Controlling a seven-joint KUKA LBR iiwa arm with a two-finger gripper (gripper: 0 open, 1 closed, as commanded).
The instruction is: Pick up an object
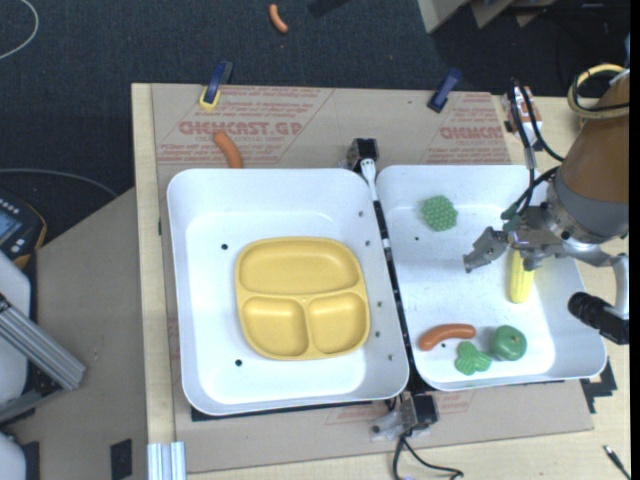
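Since the yellow corn cob (520, 278) lies near the right bin's (420, 368) right edge, just under the gripper (500, 248) (spread wide, grasping nothing), centre over it and descend straight before closing.

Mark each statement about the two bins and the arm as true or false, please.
1. The yellow tray lies in the left bin. True.
2. The sausage lies in the left bin. False: it is in the right bin.
3. The gripper is above the right bin. True.
4. The broccoli sits on the tray. False: it lies on the right bin's floor.
5. The corn is beside the gripper. True.
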